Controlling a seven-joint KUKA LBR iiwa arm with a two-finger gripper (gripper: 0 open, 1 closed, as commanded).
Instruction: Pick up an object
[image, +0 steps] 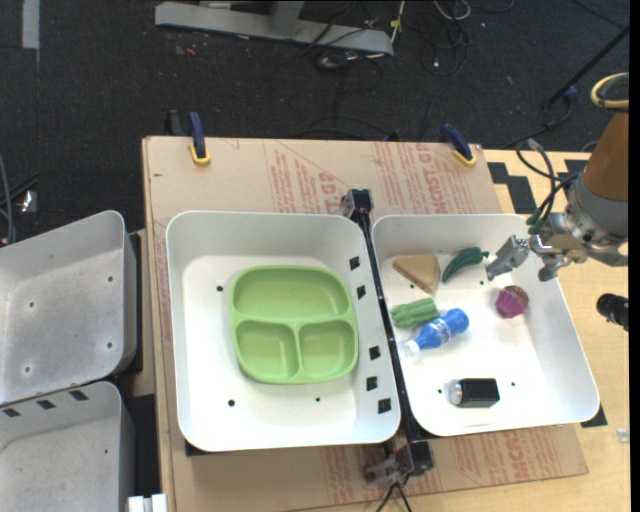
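My gripper (526, 262) hangs over the back right part of the right bin (570, 350), with its fingers spread open and nothing between them. A small purple object (511, 301) lies on the bin floor just in front of the gripper. A dark green curved piece (463, 262) lies to the gripper's left, close to the left fingertip (500, 262). Further left sit a tan wedge (418, 269), a green cylinder (413, 312) and a blue bottle (440, 331). A black box (473, 391) rests near the bin's front.
The left bin (190, 330) holds a light green divided plate (295, 323). A clamped divider (375, 300) runs between the two bins. White trays (60, 300) lie off the bench at the left. The arm's orange band (610, 170) rises at the right edge.
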